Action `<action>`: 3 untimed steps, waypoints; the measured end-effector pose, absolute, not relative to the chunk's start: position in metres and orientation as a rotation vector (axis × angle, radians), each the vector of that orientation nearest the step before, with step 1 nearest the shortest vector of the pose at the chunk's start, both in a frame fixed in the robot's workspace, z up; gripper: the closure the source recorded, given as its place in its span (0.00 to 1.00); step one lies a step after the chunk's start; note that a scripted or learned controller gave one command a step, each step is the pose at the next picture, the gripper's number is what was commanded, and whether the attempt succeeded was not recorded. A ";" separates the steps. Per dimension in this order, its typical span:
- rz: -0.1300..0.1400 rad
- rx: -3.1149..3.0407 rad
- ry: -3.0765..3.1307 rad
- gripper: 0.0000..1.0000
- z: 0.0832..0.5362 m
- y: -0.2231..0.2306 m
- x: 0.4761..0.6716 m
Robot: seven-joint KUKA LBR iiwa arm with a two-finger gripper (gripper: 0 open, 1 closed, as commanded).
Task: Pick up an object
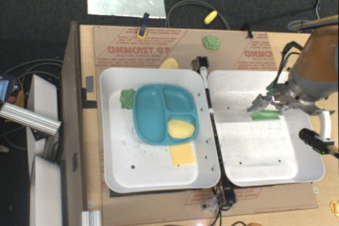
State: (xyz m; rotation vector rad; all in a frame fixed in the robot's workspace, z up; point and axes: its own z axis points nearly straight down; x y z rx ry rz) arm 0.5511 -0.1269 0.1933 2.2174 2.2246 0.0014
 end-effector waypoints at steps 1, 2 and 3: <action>-0.003 2.221 2.222 0.00 0.078 -0.171 0.592; 0.005 2.216 2.221 1.00 0.095 -0.169 0.594; 0.007 2.210 2.228 1.00 0.093 -0.139 0.636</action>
